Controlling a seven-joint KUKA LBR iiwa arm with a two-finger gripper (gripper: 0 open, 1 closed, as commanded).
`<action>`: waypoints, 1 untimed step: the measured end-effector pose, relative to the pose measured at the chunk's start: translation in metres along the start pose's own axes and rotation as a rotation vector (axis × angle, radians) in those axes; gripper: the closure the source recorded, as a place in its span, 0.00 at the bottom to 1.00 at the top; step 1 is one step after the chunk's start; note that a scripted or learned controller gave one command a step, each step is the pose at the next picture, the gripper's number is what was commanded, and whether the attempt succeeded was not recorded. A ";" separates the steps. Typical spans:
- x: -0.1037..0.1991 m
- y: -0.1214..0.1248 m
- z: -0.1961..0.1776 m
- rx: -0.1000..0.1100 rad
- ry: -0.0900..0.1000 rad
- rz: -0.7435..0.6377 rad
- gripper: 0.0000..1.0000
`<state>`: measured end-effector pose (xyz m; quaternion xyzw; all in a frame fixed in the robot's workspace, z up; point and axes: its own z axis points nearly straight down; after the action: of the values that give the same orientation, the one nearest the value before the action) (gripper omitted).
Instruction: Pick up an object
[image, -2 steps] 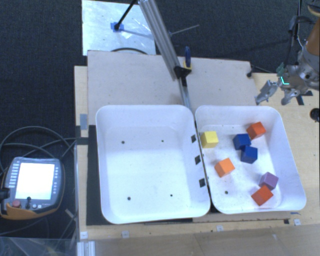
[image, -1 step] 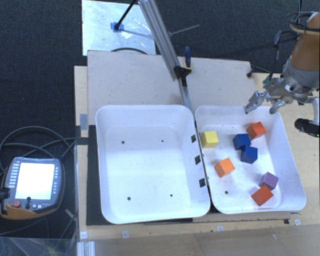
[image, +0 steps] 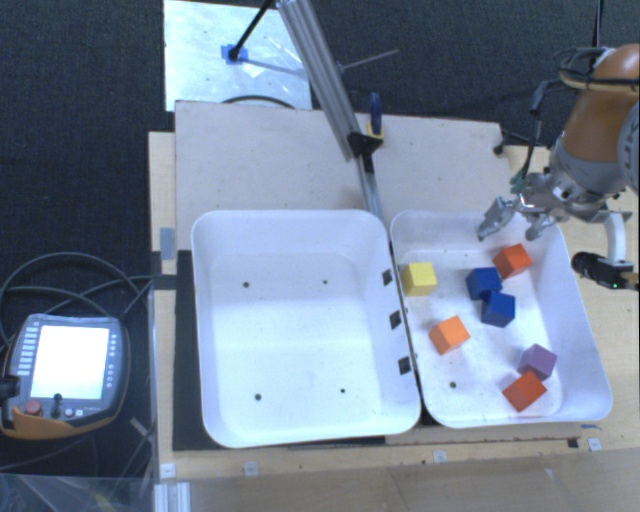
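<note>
The right bin (image: 575, 300) holds several small blocks: a yellow cube (image: 419, 277), two blue cubes (image: 483, 282) (image: 498, 308) touching each other, an orange cube (image: 512, 260) near the far wall, a lighter orange cube (image: 449, 334), a purple cube (image: 537, 360) and a red-orange cube (image: 524, 390) at the front. My gripper (image: 518, 220) hovers over the bin's far right part, just beyond the orange cube. Its two grey fingers are spread apart with nothing between them.
The left bin (image: 215, 330) sits beside the right one, joined by black clips. A slanted metal pole (image: 330, 85) crosses the board behind the bins. A teach pendant (image: 62, 375) lies off the bench at the left.
</note>
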<state>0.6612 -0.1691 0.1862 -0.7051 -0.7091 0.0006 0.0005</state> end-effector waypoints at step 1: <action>0.004 0.002 0.042 0.000 0.000 -0.001 0.00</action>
<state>0.6633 -0.1655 0.1446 -0.7049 -0.7093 0.0006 0.0005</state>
